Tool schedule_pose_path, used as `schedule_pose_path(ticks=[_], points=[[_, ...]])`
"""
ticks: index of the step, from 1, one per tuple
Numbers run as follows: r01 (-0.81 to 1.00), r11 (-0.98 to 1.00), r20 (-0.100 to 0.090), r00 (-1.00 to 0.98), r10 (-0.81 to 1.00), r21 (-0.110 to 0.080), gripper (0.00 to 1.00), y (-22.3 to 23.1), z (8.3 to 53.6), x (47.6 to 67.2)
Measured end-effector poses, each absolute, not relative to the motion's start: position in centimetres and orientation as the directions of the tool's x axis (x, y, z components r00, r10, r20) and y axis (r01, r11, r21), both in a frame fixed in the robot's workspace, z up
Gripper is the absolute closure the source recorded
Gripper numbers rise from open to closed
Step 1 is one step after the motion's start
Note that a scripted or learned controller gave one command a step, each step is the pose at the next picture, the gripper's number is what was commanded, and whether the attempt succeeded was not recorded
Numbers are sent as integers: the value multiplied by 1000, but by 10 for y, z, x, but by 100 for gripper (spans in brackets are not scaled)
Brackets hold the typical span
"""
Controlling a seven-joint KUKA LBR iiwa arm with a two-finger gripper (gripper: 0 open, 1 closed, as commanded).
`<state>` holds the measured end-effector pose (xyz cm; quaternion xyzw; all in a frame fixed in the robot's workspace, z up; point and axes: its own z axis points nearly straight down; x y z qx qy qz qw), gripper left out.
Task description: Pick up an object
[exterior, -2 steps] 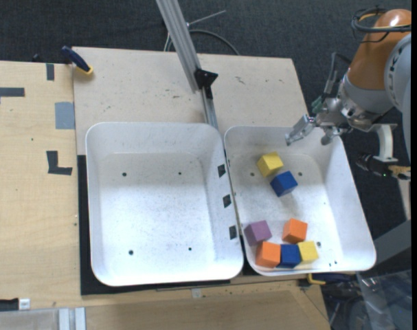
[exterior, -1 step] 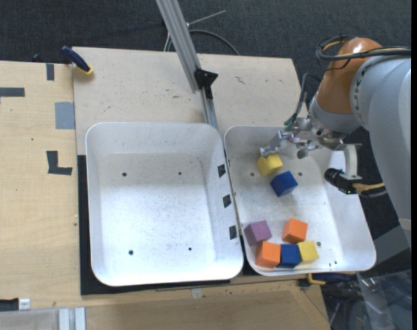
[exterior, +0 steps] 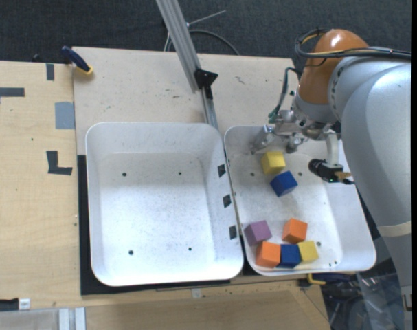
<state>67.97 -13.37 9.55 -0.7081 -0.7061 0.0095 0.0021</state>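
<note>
You have two yellow cubes (exterior: 273, 161), two blue (exterior: 283, 183), two orange (exterior: 295, 229), one purple (exterior: 257, 232); gripper (exterior: 282, 137) state can't be told.

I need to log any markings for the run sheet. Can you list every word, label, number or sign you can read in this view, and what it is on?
None: the view holds no readable text.
The grey tape patches on the wooden bench are blank.
The blocks, such as the yellow block and the blue block, have plain faces.
Both white bins carry only dark specks, no lettering.

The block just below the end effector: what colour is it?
Yellow, clearest in the camera view.
</note>
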Motion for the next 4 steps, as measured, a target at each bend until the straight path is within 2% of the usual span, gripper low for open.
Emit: schedule_pose_path(ticks=[1, 2, 3, 4], points=[[1000, 0, 0, 0, 1000, -6, 0, -130, 91, 618], [1000, 2, 1, -2, 1000, -4, 100, -129, 101, 620], [1000, 2, 1, -2, 1000, -3, 0, -129, 101, 620], [1000, 3, 2, -3, 1000, -5, 100, -128, 110, 619]])
